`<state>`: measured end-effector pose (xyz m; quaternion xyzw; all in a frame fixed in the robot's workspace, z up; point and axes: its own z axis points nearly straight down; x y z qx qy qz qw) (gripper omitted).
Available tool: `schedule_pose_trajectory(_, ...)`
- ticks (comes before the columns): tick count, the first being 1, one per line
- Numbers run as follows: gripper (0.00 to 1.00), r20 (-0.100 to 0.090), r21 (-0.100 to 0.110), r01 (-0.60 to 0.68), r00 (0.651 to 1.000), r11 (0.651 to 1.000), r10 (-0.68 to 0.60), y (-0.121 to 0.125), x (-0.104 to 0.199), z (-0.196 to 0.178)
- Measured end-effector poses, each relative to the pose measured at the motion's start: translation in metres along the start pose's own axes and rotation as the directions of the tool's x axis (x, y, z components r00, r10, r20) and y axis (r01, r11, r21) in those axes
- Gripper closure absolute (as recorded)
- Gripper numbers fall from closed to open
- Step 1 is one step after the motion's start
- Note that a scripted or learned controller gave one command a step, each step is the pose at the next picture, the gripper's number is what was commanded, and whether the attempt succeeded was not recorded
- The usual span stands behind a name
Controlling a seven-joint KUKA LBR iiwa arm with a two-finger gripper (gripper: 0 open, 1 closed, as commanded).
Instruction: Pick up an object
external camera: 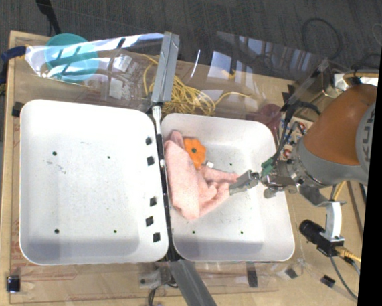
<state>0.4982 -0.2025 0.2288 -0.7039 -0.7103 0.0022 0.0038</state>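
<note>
A pink cloth (pixel 185 179) lies crumpled along the left side of the right bin (pixel 250 239). One corner of it is drawn out to the right, towards the gripper. An orange object (pixel 194 149) rests on the cloth's upper part. My gripper (pixel 240 184) reaches in low from the right, over the middle of the right bin. Its grey fingers (pixel 247 181) look pressed together on the stretched cloth corner. The rest of the cloth still rests on the bin floor.
The left bin (pixel 80 185) sits beside the right one, with a grey divider strip (pixel 156 179) between them. Yellow cable (pixel 183 98) and a clear plastic bag with a teal item (pixel 69 56) lie behind the bins. The arm's orange band (pixel 341 126) hangs over the right rim.
</note>
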Motion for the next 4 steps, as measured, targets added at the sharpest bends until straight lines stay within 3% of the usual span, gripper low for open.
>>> schedule_pose_trajectory(1,0.0,0.0,0.002,0.068,0.998,0.998,-0.068,0.051,0.023,0.089)
schedule_pose_trajectory(2,0.0,0.002,-0.003,-0.012,1.0,1.0,0.012,0.103,0.044,0.139)
schedule_pose_trajectory(3,1.0,0.0,0.004,-0.005,1.0,1.0,0.005,0.103,0.045,0.133)
schedule_pose_trajectory(4,1.0,0.002,-0.002,-0.009,1.0,1.0,0.009,0.138,0.089,-0.009)
